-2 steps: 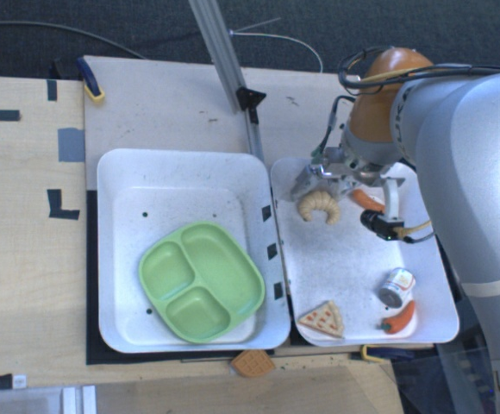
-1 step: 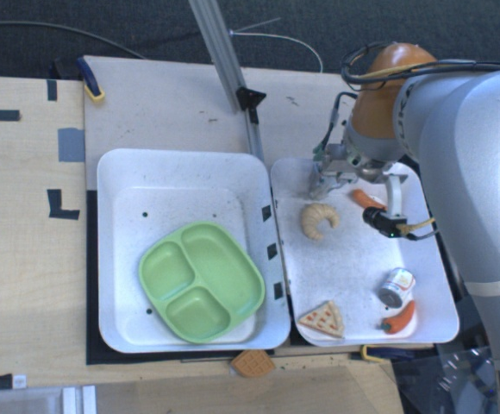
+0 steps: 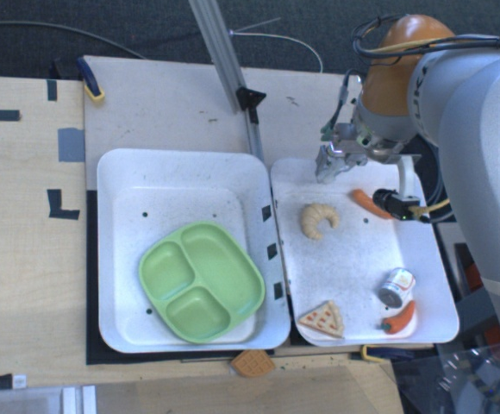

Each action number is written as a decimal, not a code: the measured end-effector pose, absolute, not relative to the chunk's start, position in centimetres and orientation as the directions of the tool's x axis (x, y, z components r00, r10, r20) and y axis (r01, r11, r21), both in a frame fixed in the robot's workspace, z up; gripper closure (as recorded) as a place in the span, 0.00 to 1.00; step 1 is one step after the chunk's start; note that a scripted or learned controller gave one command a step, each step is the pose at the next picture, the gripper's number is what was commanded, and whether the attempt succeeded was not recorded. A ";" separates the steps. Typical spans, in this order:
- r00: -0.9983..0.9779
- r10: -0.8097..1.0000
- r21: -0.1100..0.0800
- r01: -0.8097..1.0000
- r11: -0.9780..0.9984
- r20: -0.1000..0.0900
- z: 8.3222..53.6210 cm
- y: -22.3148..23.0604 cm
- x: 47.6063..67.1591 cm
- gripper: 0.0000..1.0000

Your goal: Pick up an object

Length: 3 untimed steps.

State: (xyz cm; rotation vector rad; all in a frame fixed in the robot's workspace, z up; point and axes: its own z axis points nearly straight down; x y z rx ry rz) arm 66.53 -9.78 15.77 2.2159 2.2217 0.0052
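Your robot is at the start of the job: nothing has been picked up yet. The hand [image 3: 329, 169] hangs over the far edge of the right bin [image 3: 422, 322], and it holds nothing. I think the two fingers [image 3: 323, 171] sit close together with only a thin gap, but they are small and dark here, so you should not trust that too much.

The things you could pick all lie in the right bin. The croissant [image 3: 319, 218] is the nearest one, just in front of the hand and a bit lower in the picture. A carrot [image 3: 370, 203] lies near it, to the right. Well apart, in the near corner, you have a small can [image 3: 395, 286], a red pepper [image 3: 401, 318] just beside it, and a pizza slice [image 3: 321, 319]. The left bin [image 3: 116, 231] has a green tray [image 3: 202, 280] in it.

Next, I think the hand should open, move over the croissant, go down, and close on it.

Some things are hard to see. The big grey arm [image 3: 461, 136] covers the right side of the worktop [image 3: 164, 102]. The far right corner of the bin is hidden behind it.
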 end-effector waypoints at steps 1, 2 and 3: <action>0.000 1.000 0.005 1.000 0.000 -0.001 21.9 -10.4 66.3 1.00; -0.001 1.000 0.004 1.000 0.001 -0.001 26.3 -10.8 66.2 1.00; -0.005 1.000 -0.004 1.000 0.005 0.001 25.0 -5.7 63.9 1.00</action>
